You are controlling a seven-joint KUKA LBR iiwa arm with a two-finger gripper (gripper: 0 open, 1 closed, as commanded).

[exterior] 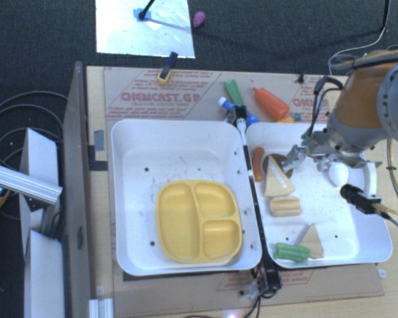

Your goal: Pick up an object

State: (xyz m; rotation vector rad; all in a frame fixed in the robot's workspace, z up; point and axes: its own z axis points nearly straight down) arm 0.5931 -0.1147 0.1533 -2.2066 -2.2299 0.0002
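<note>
End effector: low in right bin; finger state cannot be told.
Nearest target: cheese wedge.
Advice: centre above wedge before closing.

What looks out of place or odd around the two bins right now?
An orange carrot-like toy and a green piece lie outside the bins on the board behind them, not in the right bin with the other items. A small purple object sits further back.
</note>
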